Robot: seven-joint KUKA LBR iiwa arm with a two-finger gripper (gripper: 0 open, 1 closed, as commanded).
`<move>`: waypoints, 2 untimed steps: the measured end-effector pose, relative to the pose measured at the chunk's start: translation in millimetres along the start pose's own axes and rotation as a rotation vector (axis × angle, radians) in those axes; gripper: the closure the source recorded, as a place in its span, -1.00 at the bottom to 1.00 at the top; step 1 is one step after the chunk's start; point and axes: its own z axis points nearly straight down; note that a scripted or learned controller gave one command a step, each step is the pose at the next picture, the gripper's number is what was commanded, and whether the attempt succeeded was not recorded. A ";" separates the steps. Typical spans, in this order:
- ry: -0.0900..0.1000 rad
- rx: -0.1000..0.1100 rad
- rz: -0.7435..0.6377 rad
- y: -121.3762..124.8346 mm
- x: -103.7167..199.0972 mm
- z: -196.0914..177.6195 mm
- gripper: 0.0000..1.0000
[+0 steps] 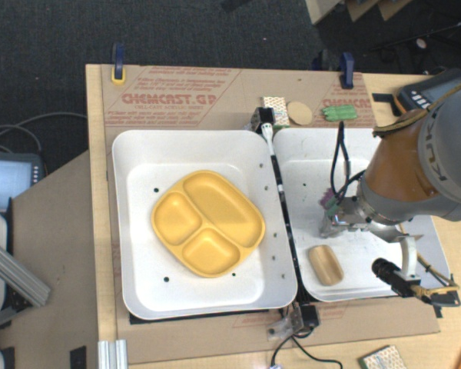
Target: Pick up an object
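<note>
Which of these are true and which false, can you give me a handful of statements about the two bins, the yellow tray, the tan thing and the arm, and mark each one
1. The yellow tray lies in the left bin. True.
2. The yellow tray has three compartments. True.
3. The tan object lies in the left bin beside the tray. False: it lies in the right bin, near its front edge.
4. The gripper holds the tan object off the bin floor. False: the object rests on the bin floor, in front of the gripper.
5. The arm reaches in over the right bin. True.
</note>
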 end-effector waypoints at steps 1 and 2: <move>-0.001 -0.002 -0.001 2.0 0.1 0.6 -1.00; -0.003 -0.008 -0.005 50.2 2.5 0.1 -1.00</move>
